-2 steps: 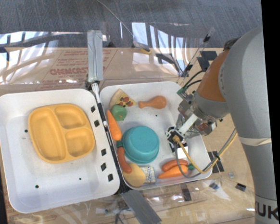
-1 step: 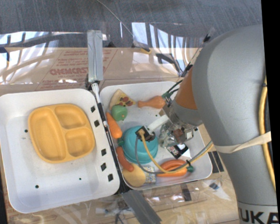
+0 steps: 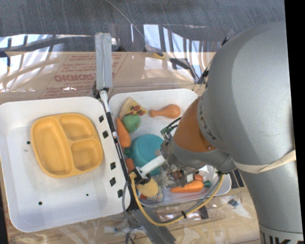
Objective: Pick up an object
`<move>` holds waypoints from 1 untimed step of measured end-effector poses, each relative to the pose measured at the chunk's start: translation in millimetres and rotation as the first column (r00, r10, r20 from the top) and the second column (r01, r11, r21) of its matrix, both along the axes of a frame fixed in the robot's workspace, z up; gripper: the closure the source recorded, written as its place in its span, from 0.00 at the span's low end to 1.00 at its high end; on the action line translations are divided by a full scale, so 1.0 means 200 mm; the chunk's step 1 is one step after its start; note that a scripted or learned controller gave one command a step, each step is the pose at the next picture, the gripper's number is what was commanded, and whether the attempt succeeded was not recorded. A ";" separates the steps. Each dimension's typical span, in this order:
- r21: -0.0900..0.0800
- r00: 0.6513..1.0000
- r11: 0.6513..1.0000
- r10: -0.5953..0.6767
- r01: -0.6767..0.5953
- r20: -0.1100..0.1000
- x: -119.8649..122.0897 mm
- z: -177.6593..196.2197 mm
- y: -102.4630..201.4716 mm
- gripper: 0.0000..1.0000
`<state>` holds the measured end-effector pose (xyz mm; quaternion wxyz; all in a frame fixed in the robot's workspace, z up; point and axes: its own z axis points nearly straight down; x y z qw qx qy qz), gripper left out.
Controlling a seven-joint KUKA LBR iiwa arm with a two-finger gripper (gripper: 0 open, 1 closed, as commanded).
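A: Which step? Where's the end effector (image 3: 164,171)?
B: Reaching, low at the right white bin's (image 3: 186,93) near edge, by the round teal plastic bowl (image 3: 145,147). Grip state: can't tell.
A: Next?
B: Probably closing on something, then lifting.

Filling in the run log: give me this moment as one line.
arm: low over right bin | toys: carrot, teal cup, drumstick | left bin: yellow tray | grasp: unconfirmed

Bulky grey arm (image 3: 251,111), orange band (image 3: 190,134) above wrist, yellow cable (image 3: 165,218) looping below, white lettering near base

divided tray (image 3: 66,143) in left bin (image 3: 14,172) | toys in right bin (image 3: 184,94)
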<state>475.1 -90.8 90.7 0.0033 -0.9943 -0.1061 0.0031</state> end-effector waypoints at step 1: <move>-0.003 0.996 0.996 0.090 -0.090 0.005 0.01 0.19 -0.14 1.00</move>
